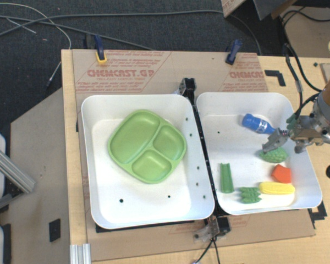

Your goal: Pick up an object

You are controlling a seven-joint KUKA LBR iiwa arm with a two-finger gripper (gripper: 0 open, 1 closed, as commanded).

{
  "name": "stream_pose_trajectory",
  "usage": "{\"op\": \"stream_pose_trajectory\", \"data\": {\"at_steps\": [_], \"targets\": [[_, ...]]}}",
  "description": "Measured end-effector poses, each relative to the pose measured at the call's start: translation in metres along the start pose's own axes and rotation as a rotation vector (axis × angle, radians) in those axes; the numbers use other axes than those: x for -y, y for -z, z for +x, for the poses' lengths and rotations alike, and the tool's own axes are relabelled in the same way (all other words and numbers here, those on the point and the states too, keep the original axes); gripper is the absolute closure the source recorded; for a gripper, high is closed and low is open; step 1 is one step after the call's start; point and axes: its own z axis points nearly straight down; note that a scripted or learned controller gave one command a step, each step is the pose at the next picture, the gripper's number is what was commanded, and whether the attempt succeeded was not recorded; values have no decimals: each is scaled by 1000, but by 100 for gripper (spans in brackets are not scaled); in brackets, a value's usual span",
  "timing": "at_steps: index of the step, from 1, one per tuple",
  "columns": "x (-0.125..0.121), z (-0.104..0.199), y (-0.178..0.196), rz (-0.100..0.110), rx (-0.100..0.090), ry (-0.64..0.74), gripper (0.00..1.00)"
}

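— Down at the near edge of the right bin [313, 194], what do you see?

— Yellow corn [277, 188] beside a small green piece [250, 194]; an orange piece [282, 174] sits just behind the corn, and a green stick [226, 177] lies to the left.

— And the gripper [286, 140]?

— Low over the right bin, its fingers spread, pinching nothing. A green leafy piece [274, 155] lies just below it, a blue bottle [258, 124] just beyond.

— The left bin [93, 125]?

— It holds a green divided plate [147, 146].

A lab: 2 white bins [93, 147] clamped to a bench, loose cables [38, 23].
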Motion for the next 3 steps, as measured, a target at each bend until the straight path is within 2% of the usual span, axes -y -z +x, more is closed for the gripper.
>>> {"op": "stream_pose_trajectory", "data": {"at_steps": [1, 3], "targets": [[-2, 0, 4, -9, 2, 3, 0], [12, 1, -112, -2, 0, 1, 0]]}}
